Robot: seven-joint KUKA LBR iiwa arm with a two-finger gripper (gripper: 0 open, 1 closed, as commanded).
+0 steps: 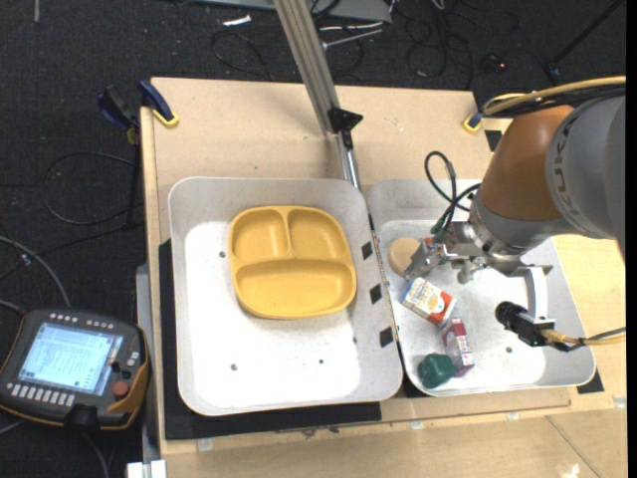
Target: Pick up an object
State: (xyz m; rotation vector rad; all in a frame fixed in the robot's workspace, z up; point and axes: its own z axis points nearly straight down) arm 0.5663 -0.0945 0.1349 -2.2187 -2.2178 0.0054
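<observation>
Overhead, hovering in the right bin above a small clutter: the gripper, reaching in from the right on the grey arm, hanging just above a red-and-white carton and just beside a tan round piece at the bin's upper left. Whether the claw is wide or narrow cannot be told, with the wrist covering it from this angle; nothing seen held. Lying near the bin's middle, tilted on its side, the carton looking like the nearest candidate: probably light, thin-walled and a little crushable, with flat faces likely offering a fair grip across its narrow width, though glossy print possibly proving slippery. Resting below it, a small red-and-grey packet and a dark green rounded lump, the two close together, the lump perhaps soft and liable to roll. Sitting in the left bin, well apart, a yellow divided tray, broad, stiff and awkward for two fingers except at its rim.
</observation>
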